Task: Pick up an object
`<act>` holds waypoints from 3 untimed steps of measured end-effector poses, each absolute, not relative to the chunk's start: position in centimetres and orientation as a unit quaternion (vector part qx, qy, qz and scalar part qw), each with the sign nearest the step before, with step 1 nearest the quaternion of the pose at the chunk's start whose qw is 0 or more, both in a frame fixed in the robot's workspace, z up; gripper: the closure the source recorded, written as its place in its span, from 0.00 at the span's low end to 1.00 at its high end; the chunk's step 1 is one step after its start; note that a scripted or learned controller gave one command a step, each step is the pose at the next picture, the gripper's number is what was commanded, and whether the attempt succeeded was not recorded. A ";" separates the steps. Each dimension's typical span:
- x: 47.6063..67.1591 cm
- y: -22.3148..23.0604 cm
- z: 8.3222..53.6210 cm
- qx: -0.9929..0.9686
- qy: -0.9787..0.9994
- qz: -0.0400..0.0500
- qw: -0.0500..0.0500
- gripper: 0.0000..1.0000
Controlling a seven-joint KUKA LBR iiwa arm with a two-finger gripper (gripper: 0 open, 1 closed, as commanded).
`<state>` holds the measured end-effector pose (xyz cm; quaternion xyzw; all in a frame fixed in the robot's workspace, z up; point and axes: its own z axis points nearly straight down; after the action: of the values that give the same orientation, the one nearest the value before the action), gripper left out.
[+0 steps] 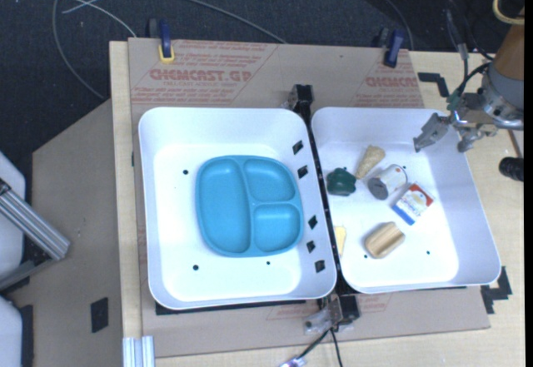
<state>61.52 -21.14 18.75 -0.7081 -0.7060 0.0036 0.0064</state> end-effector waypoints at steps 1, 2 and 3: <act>61.9 -21.1 19.6 -0.707 -0.707 0.000 0.000 0.00; 62.7 -20.7 14.7 -0.706 -0.708 0.001 0.003 0.00; 62.2 -20.4 8.4 -0.707 -0.707 0.002 0.004 0.00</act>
<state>62.20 -20.37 8.44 -0.7069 -0.7073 0.0015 0.0037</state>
